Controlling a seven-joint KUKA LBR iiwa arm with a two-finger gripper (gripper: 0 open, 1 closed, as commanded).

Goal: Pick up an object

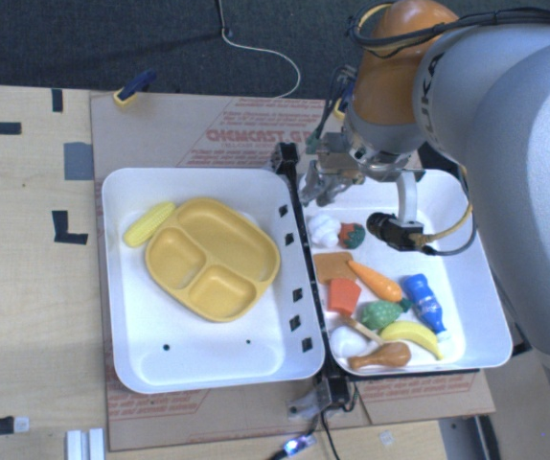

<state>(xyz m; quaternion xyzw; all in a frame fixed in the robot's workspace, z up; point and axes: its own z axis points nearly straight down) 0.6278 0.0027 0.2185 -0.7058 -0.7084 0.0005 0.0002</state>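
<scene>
My gripper (319, 193) hangs over the back left corner of the right bin (476, 286), just above a small white object (324, 228). Below it lie several toy foods: a red and green strawberry (352, 236), an orange carrot (375, 280), a red-orange block (343, 296), a tan slice (332, 265), green broccoli (382, 314), a blue bottle (423, 302), a yellow banana (411, 336) and a brown drumstick (381, 356). Nothing shows between the fingers.
The left bin (131, 353) holds a yellow divided tray (212, 258) and a yellow corn cob (148, 223) at its back left. The grey arm with its orange band (395, 46) covers the right bin's back right. A black cable (256, 51) runs behind the bins.
</scene>
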